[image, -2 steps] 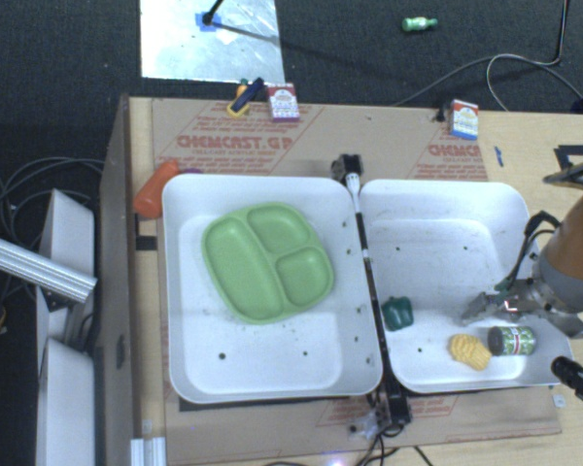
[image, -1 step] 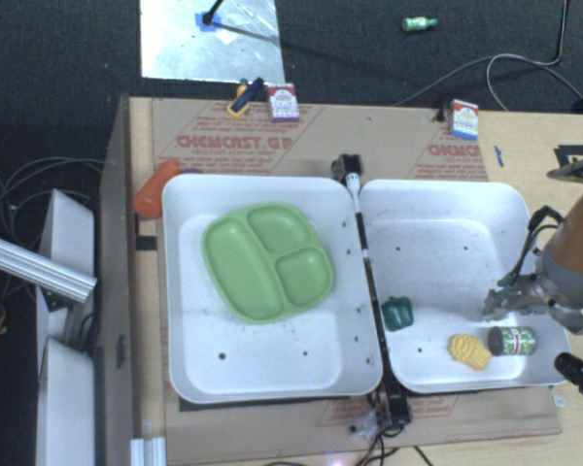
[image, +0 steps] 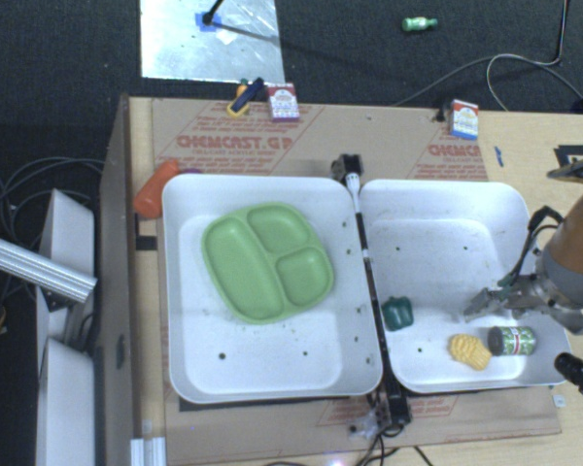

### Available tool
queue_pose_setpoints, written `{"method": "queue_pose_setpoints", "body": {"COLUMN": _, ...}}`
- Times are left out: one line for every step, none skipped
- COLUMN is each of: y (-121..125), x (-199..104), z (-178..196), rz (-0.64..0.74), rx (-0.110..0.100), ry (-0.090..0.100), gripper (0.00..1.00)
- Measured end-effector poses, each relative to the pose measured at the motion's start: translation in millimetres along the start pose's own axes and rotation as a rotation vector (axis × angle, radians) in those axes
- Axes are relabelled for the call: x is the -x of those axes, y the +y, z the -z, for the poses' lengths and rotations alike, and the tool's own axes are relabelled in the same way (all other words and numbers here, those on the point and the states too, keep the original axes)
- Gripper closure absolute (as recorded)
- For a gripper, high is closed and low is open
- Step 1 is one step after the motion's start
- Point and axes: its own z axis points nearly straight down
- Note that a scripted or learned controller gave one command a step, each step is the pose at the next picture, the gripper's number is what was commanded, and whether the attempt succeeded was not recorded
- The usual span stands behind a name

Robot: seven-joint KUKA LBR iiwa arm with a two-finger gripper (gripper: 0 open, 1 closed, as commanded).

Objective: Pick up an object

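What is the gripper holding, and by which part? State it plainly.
Nothing. The gripper hangs open over the right bin, apart from the can and the yellow item.

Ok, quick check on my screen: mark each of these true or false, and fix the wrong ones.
1. The green divided tray lies in the left bin. True.
2. A green pepper sits in the right bin, near the divider between the bins. True.
3. The can lies in the left bin. False: it lies in the right bin, beside the yellow object.
4. The tool holds the yellow object. False: that object lies on the bin floor, apart from the tool, which hangs above it.
5. The orange object sits inside the left bin. False: it is outside, at that bin's upper left corner.
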Motion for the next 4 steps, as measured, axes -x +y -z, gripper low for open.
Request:
{"method": "queue_pose_setpoints", "body": {"y": 1, "x": 0, "z": 11, "rz": 0.000, "rx": 0.003, "ry": -0.001, "gripper": 1.00}}
{"method": "queue_pose_setpoints", "body": {"y": 1, "x": 0, "z": 10, "rz": 0.000, "rx": 0.003, "ry": 0.000, "gripper": 0.00}}
{"method": "queue_pose_setpoints", "body": {"y": 2, "x": 0, "z": 21, "rz": 0.001, "rx": 0.006, "ry": -0.001, "gripper": 1.00}}
{"method": "queue_pose_setpoints", "body": {"y": 2, "x": 0, "z": 21, "rz": 0.001, "rx": 0.006, "ry": -0.001, "gripper": 0.00}}
